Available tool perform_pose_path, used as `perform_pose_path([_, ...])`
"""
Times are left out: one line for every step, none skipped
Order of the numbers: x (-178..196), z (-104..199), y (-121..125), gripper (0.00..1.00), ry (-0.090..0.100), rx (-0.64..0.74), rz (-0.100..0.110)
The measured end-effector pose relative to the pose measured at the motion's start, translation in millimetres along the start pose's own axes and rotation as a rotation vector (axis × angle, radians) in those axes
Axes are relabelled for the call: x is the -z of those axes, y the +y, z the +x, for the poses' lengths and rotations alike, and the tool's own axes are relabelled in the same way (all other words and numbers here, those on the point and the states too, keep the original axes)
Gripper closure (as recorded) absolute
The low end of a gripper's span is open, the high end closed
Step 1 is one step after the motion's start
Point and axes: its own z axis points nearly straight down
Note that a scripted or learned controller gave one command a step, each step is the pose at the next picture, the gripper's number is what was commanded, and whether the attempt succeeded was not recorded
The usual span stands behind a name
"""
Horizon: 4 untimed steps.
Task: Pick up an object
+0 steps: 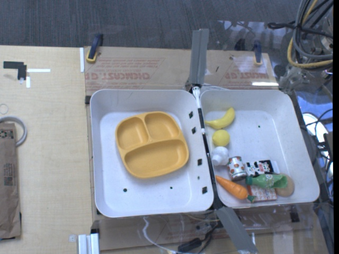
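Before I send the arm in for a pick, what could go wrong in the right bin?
1. The carrot, can, green packet and white ball crowd together, so a grasp may nudge or catch a neighbour.
2. The carrot and white ball lie close to the divider, which could block a finger.
3. The lemon is round and may roll away when touched; the banana sits close above it.

My bench is pale wood. Two shallow white bins sit on it side by side, touching along the middle: the left bin and the right bin. Beyond their far edge lies a brown cardboard sheet. At the bench's left edge lies a brown paper bag.
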Motion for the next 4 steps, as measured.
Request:
perform_pose_path([-78.0,-33.5,27.4,1.00,0.002,0.079,-0.001])
perform_pose_path([-221.5,-11.4,-8.0,1.00,0.003,0.188,-0.001])
perform_pose_path([-81.2,-32.1,-5.7,1.00,-0.002,0.372,-0.001])
perform_pose_path([0.1,-28.4,-37.5,1.00,-0.001,0.555,-0.002])
